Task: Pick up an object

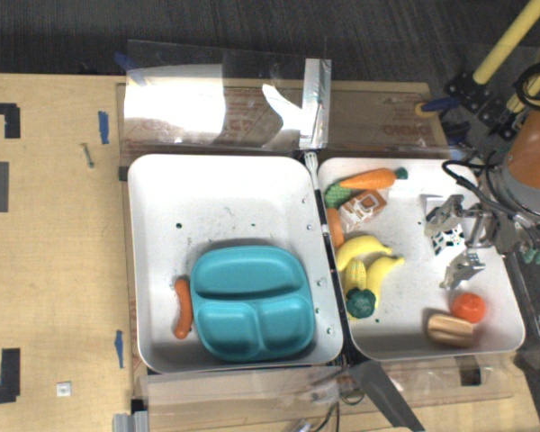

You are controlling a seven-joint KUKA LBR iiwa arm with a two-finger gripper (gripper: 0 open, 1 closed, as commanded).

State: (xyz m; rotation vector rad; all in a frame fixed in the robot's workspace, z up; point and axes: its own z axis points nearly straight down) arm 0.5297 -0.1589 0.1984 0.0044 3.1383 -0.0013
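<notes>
My gripper (pixel 452 239) hangs low over the right bin (pixel 405 327), near its right side, and is open. One metal finger (pixel 439 211) points toward the bin's back, the other (pixel 465 268) toward its front. A small black-and-white speckled piece (pixel 448 239) shows between them; I cannot tell whether it is a loose object. An orange ball-like fruit (pixel 469 307) lies just in front of the lower finger, with a tan bread roll (pixel 450 328) beside it. Left of the gripper lie yellow bananas (pixel 364 257), a green vegetable (pixel 361 303), a carrot (pixel 367 181) and a small orange-and-white packet (pixel 361 208).
The left bin (pixel 162 196) holds a teal divided tray (pixel 250 302) and an orange sausage-shaped piece (pixel 183 308) beside it. The shared bin wall (pixel 324 241) runs between the two bins. Cables and a yellow pole (pixel 515 27) stand at the back right.
</notes>
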